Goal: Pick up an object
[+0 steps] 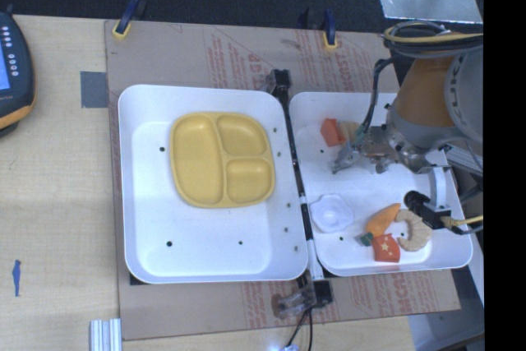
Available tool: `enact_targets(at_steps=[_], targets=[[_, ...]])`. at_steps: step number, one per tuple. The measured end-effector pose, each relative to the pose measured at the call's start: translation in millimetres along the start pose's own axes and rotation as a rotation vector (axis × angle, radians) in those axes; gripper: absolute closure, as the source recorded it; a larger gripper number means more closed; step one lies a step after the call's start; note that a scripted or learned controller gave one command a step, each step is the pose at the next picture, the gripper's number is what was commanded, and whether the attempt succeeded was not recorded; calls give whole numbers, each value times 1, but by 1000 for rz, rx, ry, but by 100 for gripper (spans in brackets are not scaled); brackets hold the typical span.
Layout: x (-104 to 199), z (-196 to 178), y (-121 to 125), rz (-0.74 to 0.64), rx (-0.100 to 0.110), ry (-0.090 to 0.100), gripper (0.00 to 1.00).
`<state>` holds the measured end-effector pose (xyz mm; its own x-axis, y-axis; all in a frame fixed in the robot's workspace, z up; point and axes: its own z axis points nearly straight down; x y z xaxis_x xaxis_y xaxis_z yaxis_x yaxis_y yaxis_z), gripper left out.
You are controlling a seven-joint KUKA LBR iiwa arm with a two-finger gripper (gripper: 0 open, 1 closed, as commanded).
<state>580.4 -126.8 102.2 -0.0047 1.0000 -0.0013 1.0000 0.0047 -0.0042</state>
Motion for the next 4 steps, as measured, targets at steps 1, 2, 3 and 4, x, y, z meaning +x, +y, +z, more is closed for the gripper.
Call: enact_targets(at_steps=[1, 2, 3, 4], targets=[[9, 10, -103, 4, -1, 3, 0], [-67, -41, -44, 4, -11, -5, 0], [-40, 14, -64, 2, 4, 5, 0], [-42, 1, -62, 3, 0, 2, 100]])
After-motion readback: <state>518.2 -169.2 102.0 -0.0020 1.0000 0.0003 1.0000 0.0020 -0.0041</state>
